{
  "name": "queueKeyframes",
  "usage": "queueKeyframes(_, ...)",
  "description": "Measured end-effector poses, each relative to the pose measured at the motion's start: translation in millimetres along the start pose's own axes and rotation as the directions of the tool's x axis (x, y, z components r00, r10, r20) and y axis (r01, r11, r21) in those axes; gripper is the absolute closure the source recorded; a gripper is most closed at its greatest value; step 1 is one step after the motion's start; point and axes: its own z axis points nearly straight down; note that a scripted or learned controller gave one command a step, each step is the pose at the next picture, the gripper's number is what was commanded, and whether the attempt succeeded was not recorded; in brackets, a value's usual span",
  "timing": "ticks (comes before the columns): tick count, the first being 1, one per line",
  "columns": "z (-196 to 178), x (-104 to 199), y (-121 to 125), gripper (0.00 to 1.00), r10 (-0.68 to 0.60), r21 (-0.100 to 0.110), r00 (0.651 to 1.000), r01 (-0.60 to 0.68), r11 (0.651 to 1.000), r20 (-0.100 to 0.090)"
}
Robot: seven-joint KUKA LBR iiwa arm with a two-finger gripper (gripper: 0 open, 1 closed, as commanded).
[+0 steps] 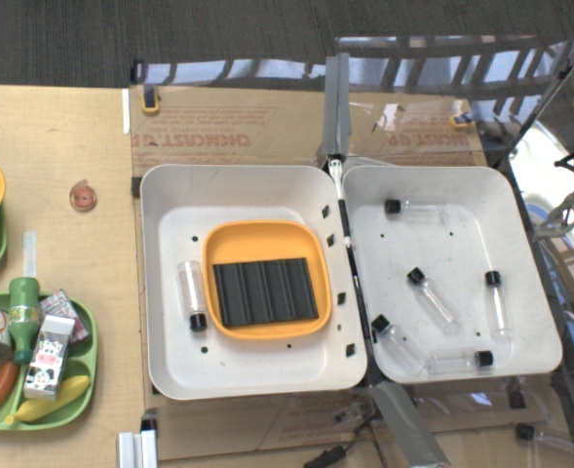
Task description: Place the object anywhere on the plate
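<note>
Left bin (165, 261): clear tube (190, 291) with a black cap lying just beside the left edge of the orange plate (267, 234), not on it. Looks like the one to move. Right bin (530, 291): more tubes (431, 298), scattered. Best to pinch across the middle, lift over the rim, and set down along the plate's dark ridges so there's no rolling. Can't tell the tool's state.

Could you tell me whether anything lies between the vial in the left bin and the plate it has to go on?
Nothing visible does. The vial lies just beside the plate's left rim, with bare bin floor around it.
</note>
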Motion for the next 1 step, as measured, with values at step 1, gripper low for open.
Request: queueKeyframes(1,31.4,-36.7,-16.4,0.00,-0.331,0.001,0.944,0.331,0.944,0.001)
